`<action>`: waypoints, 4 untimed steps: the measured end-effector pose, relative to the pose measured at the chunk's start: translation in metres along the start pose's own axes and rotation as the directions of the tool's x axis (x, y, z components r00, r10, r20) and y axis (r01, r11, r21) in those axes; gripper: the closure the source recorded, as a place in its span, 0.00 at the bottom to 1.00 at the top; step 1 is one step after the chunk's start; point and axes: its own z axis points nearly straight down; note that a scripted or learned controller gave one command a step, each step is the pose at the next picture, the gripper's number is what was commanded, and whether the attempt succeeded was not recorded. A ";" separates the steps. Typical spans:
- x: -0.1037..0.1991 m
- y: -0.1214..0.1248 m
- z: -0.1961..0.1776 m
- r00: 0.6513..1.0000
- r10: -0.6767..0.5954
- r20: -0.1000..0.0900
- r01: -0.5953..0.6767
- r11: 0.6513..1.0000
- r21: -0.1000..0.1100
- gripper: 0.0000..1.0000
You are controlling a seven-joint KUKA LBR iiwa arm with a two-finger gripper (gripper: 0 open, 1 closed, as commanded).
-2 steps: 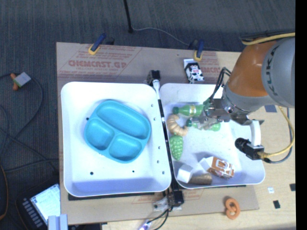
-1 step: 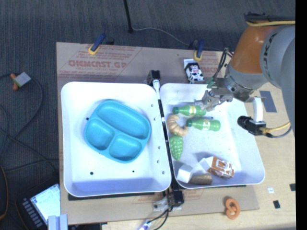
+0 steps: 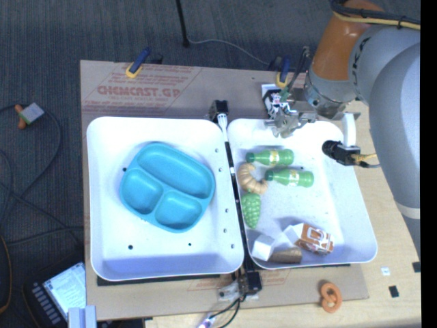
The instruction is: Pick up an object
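So my gripper (image 3: 283, 125) was hanging over the far edge of the right bin (image 3: 355, 241), and honestly I couldn't tell whether it was released or clenched. Nothing was visibly held. Nearest pick was the green bottle (image 3: 270, 158) just below me, with a second green bottle (image 3: 290, 178) close beside it. Bottles on their sides roll, so I figured a sloppy approach could squirt one away. The bin wall stood right there too. The blue tray (image 3: 167, 186) sat in the left bin, well apart.
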 end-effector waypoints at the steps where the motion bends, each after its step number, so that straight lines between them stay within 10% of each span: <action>1: 0.036 0.000 -0.017 1.000 -0.001 0.000 0.001 1.000 -0.002 1.00; 2: -0.049 -0.063 -0.070 1.000 0.003 0.002 -0.003 1.000 0.000 1.00; 4: -0.014 -0.002 -0.019 1.000 0.000 0.001 0.000 1.000 0.000 1.00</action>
